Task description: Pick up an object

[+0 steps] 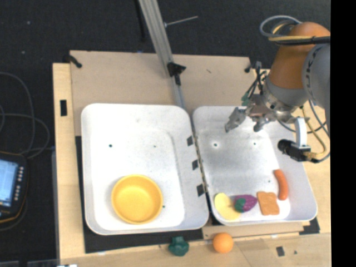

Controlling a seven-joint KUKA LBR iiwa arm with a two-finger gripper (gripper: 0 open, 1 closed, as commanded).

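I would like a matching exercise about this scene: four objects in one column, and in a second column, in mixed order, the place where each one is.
Objects:
1. yellow bowl
2. orange ball
3. orange sausage
4. pincer

Places:
A. on the bench, in front of the bins
B. above the far part of the right bin
C. in the left bin
D. in the right bin, by its right wall

Pairs: 1-C, 2-A, 3-D, 4-B
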